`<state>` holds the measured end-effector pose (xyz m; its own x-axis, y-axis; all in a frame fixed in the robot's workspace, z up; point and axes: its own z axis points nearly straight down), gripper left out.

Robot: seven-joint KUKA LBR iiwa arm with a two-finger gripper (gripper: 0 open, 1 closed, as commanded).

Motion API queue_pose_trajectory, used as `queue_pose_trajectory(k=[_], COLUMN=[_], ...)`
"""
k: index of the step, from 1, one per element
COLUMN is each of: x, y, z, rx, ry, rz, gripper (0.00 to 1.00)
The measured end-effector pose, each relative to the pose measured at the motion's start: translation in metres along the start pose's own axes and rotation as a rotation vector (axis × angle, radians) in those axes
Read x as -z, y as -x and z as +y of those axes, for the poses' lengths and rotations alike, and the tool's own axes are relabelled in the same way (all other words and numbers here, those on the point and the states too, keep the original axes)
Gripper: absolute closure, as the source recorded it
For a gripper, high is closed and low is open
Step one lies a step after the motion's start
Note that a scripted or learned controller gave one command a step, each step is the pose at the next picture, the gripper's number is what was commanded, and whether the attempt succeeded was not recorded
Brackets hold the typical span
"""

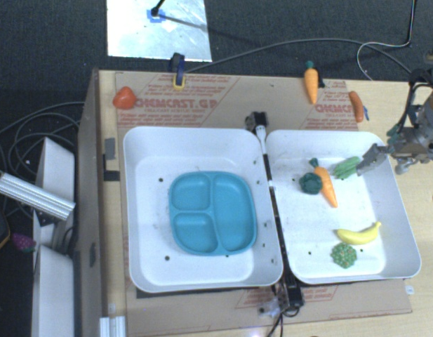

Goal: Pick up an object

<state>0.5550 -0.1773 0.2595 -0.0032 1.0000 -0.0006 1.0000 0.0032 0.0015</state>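
blue plate (212, 213) in left bin (142, 188) | carrot (311, 83), tomato (123, 98) on board behind bins

A: What lies under the bench? B: A dark carpet floor (41, 41); black cables (34, 135) curl on it at the left; a shiny metal sheet (158, 20) lies at the far side.
A: And the bench itself? B: A brown cardboard sheet (202, 97) with red print covers it; pale wood (420, 209) shows at the right; a white frame (51, 258) stands at the near left.

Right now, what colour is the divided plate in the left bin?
Light blue; the plate shows plainly in the camera view, lying flat in the left bin.
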Motion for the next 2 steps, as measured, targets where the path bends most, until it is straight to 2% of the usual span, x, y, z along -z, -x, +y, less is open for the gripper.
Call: queue_pose_trajectory(k=[1,2], x=[-0.175,-0.164], y=[-0.042,-0.041], z=[0.026,0.026], rx=[0.0,0.001], ry=[0.002,0.002], rz=[0.001,0.0], gripper=[0.0,1.0])
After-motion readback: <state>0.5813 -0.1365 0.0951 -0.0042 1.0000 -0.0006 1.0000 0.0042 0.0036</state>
